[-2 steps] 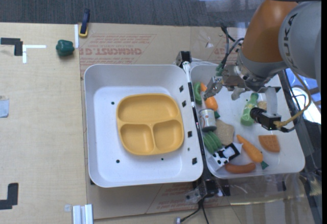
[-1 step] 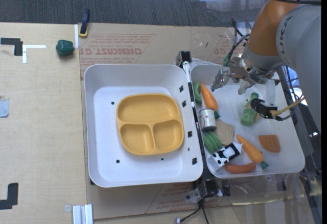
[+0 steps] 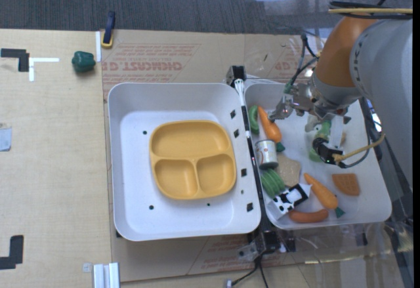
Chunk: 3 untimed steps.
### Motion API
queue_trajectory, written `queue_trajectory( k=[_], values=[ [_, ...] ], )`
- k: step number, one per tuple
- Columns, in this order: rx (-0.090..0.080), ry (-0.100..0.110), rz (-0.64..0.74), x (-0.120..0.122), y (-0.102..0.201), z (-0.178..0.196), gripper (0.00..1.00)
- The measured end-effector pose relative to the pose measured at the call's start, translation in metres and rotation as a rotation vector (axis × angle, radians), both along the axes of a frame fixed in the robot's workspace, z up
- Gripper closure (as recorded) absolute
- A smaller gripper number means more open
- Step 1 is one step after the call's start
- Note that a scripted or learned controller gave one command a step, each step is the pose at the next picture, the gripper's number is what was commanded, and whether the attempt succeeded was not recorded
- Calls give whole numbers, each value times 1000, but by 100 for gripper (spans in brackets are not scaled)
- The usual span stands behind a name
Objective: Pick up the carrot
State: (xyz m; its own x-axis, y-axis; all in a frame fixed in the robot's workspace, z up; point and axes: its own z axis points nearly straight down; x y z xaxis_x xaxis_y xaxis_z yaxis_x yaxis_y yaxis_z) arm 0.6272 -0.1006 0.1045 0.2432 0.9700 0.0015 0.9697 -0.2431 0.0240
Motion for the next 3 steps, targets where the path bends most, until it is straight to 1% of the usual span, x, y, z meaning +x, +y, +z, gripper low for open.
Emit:
queue_trajectory(
  k=[1, 2, 3],
  values=[
    [9, 26, -410, -52, -6, -13, 0],
    [11, 25, -690, 1, 2, -13, 0],
    [12, 27, -812, -48, 5, -13, 0]
  ],
)
